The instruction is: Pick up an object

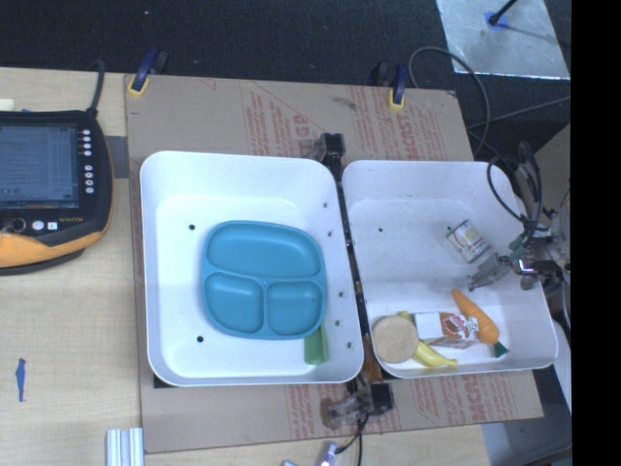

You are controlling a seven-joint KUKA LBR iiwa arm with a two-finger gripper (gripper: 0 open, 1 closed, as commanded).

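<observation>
The right bin [408, 197] holds a small silver can [467, 240] lying near its middle right. An orange carrot [476, 316] lies toward the front right, beside a red and white packet [448, 327]. A round tan disc [394, 339] and a yellow banana [430, 355] lie at the front. My gripper [500, 270] reaches in over the bin's right rim, between the can and the carrot, and nothing shows in its grasp.
The left bin [170, 260] bears a blue divided plate [263, 279] with a green block [315, 346] at its front right corner. A teach pendant [49, 187] lies at the far left of the bench. Cables [514, 187] hang at the right.
</observation>
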